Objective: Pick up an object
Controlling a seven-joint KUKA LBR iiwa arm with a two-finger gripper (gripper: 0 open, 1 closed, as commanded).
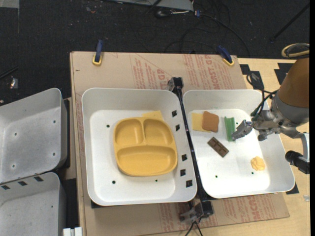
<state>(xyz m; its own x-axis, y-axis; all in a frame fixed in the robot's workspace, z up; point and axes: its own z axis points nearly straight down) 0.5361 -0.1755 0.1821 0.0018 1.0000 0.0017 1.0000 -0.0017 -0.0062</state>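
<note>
Dark floor with loose cables surrounds the bench [147, 73], whose brown board carries two white bins. We work over the right bin [275, 183]; the left bin [98, 186] holds a yellow divided tray [145, 147]. Our jaws [248, 130] hang over the right bin's upper right part, and we cannot tell whether they stand apart or together; nothing visible sits between them. Just beside them, on the side away from the arm, lies the green block [229, 128], a narrow piece with its long axis running from the bin's far wall toward the near one. Beyond it sit the brown piece [210, 121] and a pale yellow slab [197, 122]. Below the jaws, toward the near wall, lie the dark bar [217, 146] and a small yellow lump [258, 163]. We judge the green block the nearest candidate, calling for a short shift sideways and down.
</note>
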